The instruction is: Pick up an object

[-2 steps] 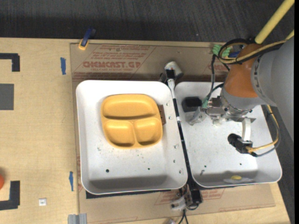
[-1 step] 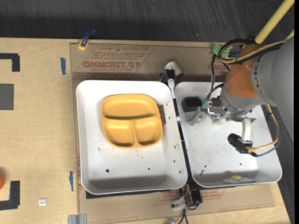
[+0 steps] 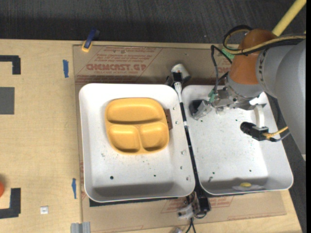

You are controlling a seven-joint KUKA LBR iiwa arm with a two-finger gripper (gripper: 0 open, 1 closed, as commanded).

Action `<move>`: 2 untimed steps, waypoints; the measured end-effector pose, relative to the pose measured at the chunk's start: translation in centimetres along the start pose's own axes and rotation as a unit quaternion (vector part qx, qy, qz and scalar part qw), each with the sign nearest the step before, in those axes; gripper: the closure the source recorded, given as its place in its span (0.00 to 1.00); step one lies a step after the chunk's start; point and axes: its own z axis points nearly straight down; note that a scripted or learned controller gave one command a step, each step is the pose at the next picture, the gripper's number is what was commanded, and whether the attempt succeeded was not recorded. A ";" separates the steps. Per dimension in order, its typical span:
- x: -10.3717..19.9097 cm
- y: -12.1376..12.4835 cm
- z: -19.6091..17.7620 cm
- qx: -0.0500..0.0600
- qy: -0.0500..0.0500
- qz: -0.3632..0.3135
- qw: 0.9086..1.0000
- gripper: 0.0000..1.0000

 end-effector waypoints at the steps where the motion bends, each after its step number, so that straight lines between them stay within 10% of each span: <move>1: 1.2 -9.8 0.0 -0.003 0.001 0.117 0.993 0.00; 2: -2.4 -7.5 0.0 -0.005 0.001 0.147 0.989 0.00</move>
